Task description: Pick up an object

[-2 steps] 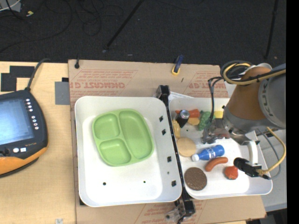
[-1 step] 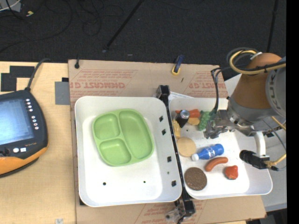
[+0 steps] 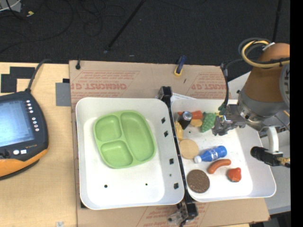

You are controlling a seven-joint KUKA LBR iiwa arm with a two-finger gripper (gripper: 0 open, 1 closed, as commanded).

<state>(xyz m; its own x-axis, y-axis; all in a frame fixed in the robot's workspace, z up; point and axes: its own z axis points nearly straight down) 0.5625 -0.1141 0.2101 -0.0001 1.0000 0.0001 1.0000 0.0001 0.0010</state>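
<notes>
Dark carpet with trailing cables lies behind a pale wooden bench topped by a brown cardboard sheet [image 3: 123,79]. At far left rests a control tablet [image 3: 19,131], its grey casing rimmed in orange, screen glowing pale blue. Next comes the left bin [image 3: 85,183], smooth white plastic, holding a lime-green divided tray [image 3: 125,138] with three rounded compartments, glossy and shallow. Across the black centre clamp, the right bin [image 3: 255,188] carries the candidates: a small dark bottle [image 3: 185,118], a tan disc [image 3: 189,149], a brown ridged cookie-like round [image 3: 198,180], a bumpy green toy [image 3: 207,121], a blue bottle [image 3: 212,153] lying on its side, a curved red sausage [image 3: 218,165] and a red strawberry-like lump [image 3: 234,174].

The gripper [image 3: 221,126] sits low in the bin's upper part, just beside the green toy; I cannot tell how its closing parts stand, and nothing shows as held. I judge this the reach-and-descend step. Next, the move likely calls for centring over one item, probably the green toy, then closing and lifting cleanly without nudging neighbours.
</notes>
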